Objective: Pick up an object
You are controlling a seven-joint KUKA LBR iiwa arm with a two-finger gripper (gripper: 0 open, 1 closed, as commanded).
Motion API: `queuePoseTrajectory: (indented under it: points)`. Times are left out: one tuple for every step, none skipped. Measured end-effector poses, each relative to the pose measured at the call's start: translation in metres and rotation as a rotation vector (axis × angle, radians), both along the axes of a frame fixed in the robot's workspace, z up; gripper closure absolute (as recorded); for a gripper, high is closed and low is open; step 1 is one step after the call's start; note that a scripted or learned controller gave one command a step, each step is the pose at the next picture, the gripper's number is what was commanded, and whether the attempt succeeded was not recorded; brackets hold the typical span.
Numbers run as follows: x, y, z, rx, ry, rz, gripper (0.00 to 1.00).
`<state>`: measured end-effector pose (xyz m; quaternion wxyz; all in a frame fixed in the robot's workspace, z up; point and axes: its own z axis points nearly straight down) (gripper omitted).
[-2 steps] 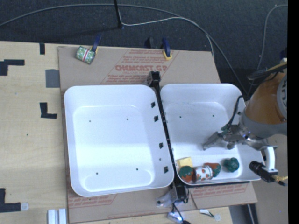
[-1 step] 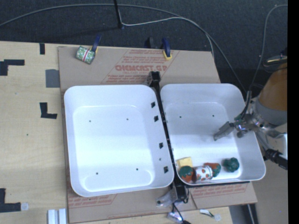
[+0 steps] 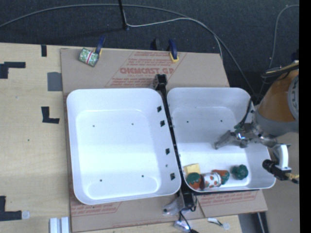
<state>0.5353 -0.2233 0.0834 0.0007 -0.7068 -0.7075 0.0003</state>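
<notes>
The gripper (image 3: 224, 141) hung over open floor in the right bin (image 3: 209, 97), fingers apart, holding nothing; toys (image 3: 214, 177) crowded its near wall.

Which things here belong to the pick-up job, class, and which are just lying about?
Belonging to the job:
gripper, over the right bin
yellow block
green-and-orange object
red-and-white object
dark green object

Just lying about:
left bin
small green patterned block on the cardboard
blue clamps
</notes>
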Motion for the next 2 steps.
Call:
queuePoseTrajectory:
  points:
    - [-0.015,0.014,0.039,-0.001,-0.003,0.000,0.00]
    - [-0.026,-0.001,0.001,-0.001,-0.002,-0.001,0.00]
